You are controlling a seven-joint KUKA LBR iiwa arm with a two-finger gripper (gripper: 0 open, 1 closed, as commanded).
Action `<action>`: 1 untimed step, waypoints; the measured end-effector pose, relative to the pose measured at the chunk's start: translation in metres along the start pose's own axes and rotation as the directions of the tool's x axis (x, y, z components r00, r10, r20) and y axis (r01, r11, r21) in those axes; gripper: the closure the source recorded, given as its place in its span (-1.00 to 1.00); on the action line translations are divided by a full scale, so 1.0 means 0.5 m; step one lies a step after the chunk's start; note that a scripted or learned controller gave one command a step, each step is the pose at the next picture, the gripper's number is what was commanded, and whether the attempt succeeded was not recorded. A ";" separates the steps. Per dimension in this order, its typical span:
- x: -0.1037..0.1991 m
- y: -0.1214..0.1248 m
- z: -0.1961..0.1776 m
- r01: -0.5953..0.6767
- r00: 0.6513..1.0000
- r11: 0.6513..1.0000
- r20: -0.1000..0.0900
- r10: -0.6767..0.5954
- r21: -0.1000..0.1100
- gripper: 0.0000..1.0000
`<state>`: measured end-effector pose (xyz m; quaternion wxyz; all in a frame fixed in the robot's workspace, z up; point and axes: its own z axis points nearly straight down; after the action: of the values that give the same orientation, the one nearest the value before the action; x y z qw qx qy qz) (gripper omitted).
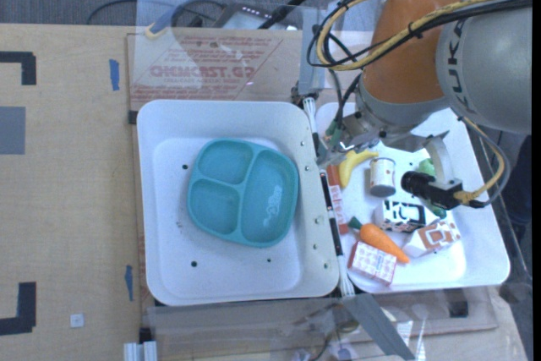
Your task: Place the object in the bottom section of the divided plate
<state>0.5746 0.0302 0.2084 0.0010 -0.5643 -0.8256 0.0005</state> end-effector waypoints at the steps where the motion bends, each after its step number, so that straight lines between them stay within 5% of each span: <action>1: 0.121 -0.086 0.027 -0.051 0.999 0.999 0.000 0.051 0.002 1.00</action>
<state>0.5124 0.0708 0.1952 0.0016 -0.5853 -0.8108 0.0012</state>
